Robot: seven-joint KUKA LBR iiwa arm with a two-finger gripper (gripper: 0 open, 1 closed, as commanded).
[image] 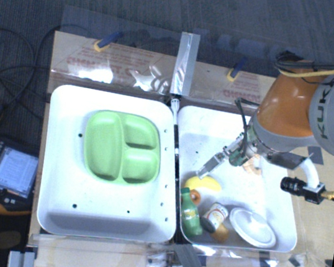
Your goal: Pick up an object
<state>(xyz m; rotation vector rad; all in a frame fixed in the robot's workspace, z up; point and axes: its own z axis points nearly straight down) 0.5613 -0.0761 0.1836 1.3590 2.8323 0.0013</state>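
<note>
While the jaws' state is unclear, their tip hangs just above the yellow banana (203, 183).

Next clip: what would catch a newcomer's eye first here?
The bright green divided tray lying alone in the left bin. Then the grey arm with its orange band reaching into the right bin, its gripper poised just above a yellow object beside a green bottle and a white dish.

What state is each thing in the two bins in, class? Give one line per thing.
Green divided plate: lying flat, right way up, in the left bin.
Banana: lying in the right bin, below the tool.
Green bottle: on its side.
Small jar: tipped over.
White dish: lying flat.
</note>
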